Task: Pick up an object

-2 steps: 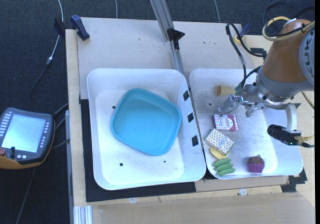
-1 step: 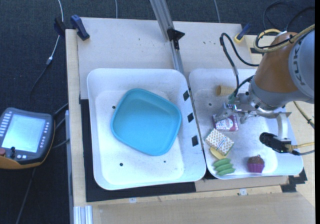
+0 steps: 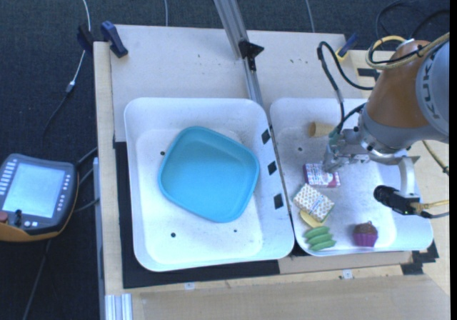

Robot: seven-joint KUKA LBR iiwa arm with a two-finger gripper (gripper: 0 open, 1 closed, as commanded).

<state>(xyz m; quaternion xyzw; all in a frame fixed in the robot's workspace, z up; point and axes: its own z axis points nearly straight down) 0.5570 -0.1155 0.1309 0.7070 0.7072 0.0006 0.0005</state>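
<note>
I see the gripper [image 3: 333,163] touching a small pink carton [image 3: 320,176]; finger spread unclear; glossy blue plate [image 3: 208,173] left

The right bin [image 3: 285,122] is crowded along its near side: the patterned packet [image 3: 313,202] sits centrally, with the green pea pod [image 3: 319,238] just in front of it, the purple fruit [image 3: 365,233] to its right, and the pink carton [image 3: 321,176] just behind it under the end effector [image 3: 333,162]. Bare floor lies behind and left of the packet. The arm [image 3: 403,101] covers the far right.
</note>
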